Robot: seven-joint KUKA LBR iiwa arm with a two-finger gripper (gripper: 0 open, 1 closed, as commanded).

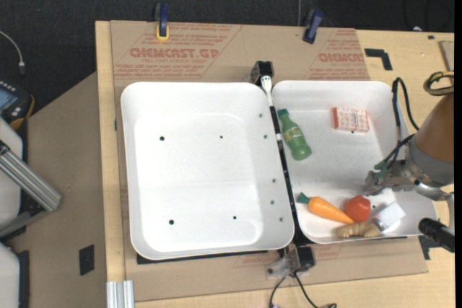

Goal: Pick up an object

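The right bin (325, 94) holds a green bottle (294, 135) lying near its left wall and a small red-and-white packet (351, 119) toward the back. At its front lie an orange carrot (326, 209), a red tomato (357, 208), a tan knobbly root (357, 229) and a small white piece (390, 216). My gripper (384, 180) reaches in from the right and hangs low over the bin's right side, just above and right of the tomato. I see nothing held in it.
The left bin (144, 177) lies beside the right one, with a black divider (278, 148) running between them. Blue clamps (162, 19) sit at the bench's back edge. A cable (399, 108) loops along the right bin's right wall.
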